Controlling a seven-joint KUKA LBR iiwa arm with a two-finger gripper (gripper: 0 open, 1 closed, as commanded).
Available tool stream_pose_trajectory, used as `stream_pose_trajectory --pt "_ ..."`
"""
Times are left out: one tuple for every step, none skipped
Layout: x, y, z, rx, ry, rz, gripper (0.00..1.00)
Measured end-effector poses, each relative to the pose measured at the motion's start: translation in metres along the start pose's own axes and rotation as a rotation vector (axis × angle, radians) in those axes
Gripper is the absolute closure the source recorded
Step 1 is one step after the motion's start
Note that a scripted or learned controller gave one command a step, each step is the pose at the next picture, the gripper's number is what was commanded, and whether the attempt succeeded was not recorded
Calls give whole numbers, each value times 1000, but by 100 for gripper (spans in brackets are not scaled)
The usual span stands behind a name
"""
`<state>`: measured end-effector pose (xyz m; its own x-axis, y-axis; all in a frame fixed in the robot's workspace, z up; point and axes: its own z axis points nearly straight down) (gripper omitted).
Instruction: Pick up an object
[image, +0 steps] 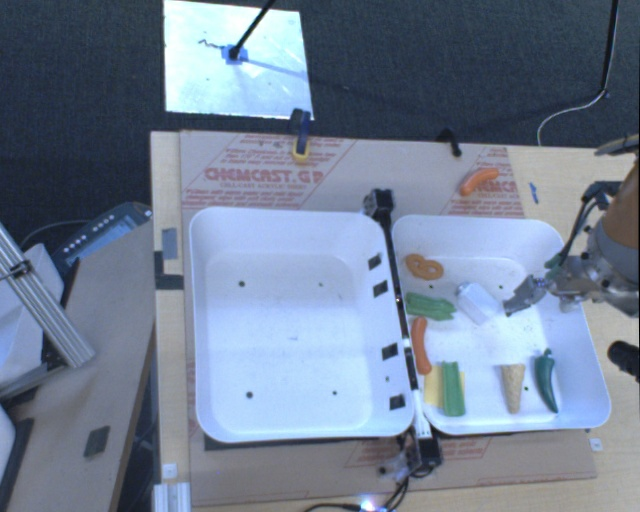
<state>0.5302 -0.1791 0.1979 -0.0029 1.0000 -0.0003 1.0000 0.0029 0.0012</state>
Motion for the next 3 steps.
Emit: stream_pose_trajectory --pt "64 -16 119 8 5 -5 0" --pt "87 43 113 -6 0 -6 0" --pt "89 90 116 44 6 8 0"
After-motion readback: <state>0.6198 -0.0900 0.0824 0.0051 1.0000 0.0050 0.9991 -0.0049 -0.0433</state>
